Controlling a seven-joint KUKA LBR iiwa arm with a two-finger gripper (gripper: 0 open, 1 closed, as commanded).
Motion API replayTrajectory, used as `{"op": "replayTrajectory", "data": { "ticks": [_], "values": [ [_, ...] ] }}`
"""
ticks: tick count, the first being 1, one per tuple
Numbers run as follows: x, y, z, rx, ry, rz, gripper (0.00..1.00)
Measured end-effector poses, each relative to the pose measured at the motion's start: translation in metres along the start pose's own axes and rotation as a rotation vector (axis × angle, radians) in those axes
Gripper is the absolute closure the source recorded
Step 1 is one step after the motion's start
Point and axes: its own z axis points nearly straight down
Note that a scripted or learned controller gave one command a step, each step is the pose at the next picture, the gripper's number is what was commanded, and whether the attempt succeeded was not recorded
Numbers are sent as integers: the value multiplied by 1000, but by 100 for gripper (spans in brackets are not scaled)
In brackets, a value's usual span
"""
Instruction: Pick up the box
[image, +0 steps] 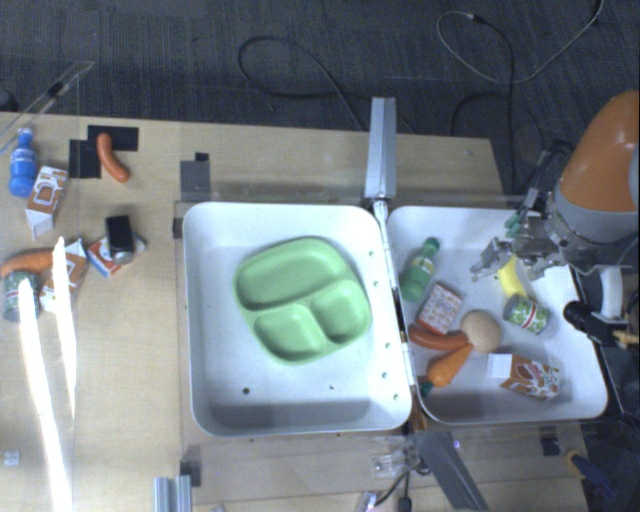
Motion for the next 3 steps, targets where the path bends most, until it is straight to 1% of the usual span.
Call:
{"op": "replayTrajectory", "data": {
  "ticks": [1,2,3],
  "values": [
    [0,0,0,0,0,0,0],
    [41,2,90,-16,-4,-118,0],
    [45,-2,93,-29,-8,-142,0]
  ]
}}
